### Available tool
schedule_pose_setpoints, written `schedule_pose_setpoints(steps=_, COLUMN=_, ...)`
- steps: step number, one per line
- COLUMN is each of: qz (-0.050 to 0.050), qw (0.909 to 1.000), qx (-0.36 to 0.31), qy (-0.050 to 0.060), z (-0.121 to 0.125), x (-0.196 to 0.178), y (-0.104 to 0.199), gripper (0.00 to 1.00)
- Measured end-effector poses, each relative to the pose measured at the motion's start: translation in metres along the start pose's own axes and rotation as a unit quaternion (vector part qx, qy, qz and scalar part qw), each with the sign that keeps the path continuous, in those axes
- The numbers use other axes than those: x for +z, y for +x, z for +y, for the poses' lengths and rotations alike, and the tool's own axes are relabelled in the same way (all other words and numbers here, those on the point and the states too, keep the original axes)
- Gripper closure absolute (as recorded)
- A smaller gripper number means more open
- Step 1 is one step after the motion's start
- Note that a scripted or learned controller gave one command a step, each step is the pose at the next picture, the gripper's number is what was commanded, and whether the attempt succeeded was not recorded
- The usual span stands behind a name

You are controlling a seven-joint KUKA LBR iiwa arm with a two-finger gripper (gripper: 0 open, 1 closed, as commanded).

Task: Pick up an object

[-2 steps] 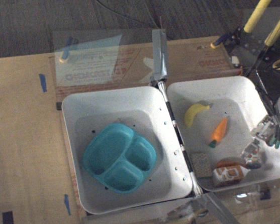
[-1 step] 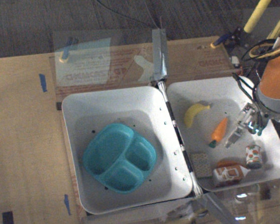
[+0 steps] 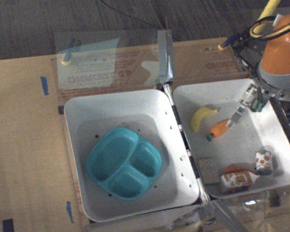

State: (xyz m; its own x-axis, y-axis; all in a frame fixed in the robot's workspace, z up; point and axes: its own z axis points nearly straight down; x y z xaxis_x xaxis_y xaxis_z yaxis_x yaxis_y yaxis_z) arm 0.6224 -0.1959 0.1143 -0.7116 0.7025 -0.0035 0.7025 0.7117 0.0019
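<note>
The right bin (image 3: 272, 123) holds a yellow banana (image 3: 203, 117), an orange carrot with a green tip (image 3: 217, 130), a small printed can (image 3: 264, 161), a red and white bottle lying on its side (image 3: 238, 178) and a tan mesh pad (image 3: 209, 169). My gripper (image 3: 235, 119) reaches down at a slant from the upper right. Its tip sits at the carrot's right end, seemingly touching it. The carrot lies on the bin floor just below the banana.
The left bin (image 3: 82, 120) contains a teal divided plate (image 3: 123, 162). A metal strip (image 3: 182, 145) divides the two bins. Behind the bins a clear plastic sheet (image 3: 107, 62) lies on the wooden bench. Cables (image 3: 245, 35) hang near the arm at the upper right.
</note>
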Motion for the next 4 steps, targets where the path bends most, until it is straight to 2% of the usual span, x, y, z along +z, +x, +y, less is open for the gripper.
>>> schedule_pose_setpoints(steps=1, qz=-0.001, qw=1.0000, qx=0.002, qy=-0.001, z=0.051, x=0.006, y=0.009, gripper=0.00)
schedule_pose_setpoints(steps=2, qz=-0.004, qw=1.0000, qx=0.001, qy=-0.002, z=0.052, x=-0.004, y=0.008, gripper=1.00)
schedule_pose_setpoints(steps=3, qz=-0.001, qw=0.9998, qx=-0.022, qy=0.000, z=0.007, x=-0.092, y=-0.008, gripper=1.00)
schedule_pose_setpoints(steps=4, qz=0.000, qw=0.9998, qx=-0.022, qy=0.000, z=0.007, x=-0.091, y=-0.008, gripper=0.00)
